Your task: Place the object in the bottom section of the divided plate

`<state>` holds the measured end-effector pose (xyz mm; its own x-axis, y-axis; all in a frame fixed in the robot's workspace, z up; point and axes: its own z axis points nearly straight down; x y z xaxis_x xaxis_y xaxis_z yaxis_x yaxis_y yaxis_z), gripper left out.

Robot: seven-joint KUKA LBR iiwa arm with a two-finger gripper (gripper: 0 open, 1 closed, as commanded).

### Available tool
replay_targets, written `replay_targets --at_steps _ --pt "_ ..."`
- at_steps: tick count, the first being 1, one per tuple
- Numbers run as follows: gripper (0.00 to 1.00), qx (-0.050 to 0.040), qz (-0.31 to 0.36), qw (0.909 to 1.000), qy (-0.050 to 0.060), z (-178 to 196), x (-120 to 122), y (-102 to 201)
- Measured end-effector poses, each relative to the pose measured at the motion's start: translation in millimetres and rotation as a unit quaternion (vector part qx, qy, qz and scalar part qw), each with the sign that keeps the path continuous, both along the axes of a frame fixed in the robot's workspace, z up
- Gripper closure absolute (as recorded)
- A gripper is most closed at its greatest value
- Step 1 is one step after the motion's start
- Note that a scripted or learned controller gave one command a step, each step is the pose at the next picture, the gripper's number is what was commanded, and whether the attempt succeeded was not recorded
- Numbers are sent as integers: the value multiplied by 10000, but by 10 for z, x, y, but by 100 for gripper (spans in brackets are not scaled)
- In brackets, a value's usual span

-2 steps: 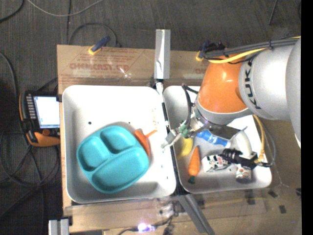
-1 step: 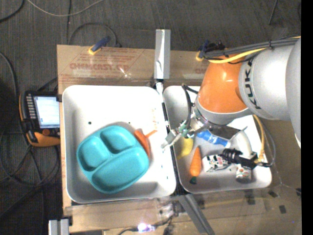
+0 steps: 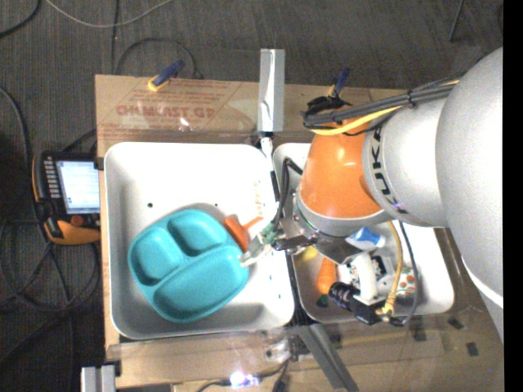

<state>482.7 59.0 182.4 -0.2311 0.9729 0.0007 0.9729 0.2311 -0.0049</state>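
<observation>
Gripper (image 3: 252, 250) is hovering at the three o'clock rim of the teal divided plate (image 3: 189, 264), which is sitting in the left bin (image 3: 131, 170). An orange object (image 3: 236, 230) is lying just beside the fingertips at that rim; whether the jaws are pinching it I cannot tell.

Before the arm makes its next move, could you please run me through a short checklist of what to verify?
1. Divided plate sits flat in the left bin: ok.
2. Bottom section of the plate free of other things: ok.
3. Orange object at the hand, beside the plate's right rim: ok.
4. Object firmly between the fingers: cannot tell, too small and blurred.
5. Object over the bottom section: not ok, it is nearer the upper right section's edge.
6. Wrist clear of the wall between the bins: cannot tell.
</observation>
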Motion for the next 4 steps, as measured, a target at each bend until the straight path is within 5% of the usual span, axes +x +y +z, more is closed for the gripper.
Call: replay_targets --at_steps 1,2,3,4 --pt "100 -1 -1 10000 11 80 4 -2" --pt "100 7 1529 9882 3 0 0 397" --pt "0 7 1530 9882 2 0 0 398" --pt "0 26 967 9953 -105 -901 50 879"
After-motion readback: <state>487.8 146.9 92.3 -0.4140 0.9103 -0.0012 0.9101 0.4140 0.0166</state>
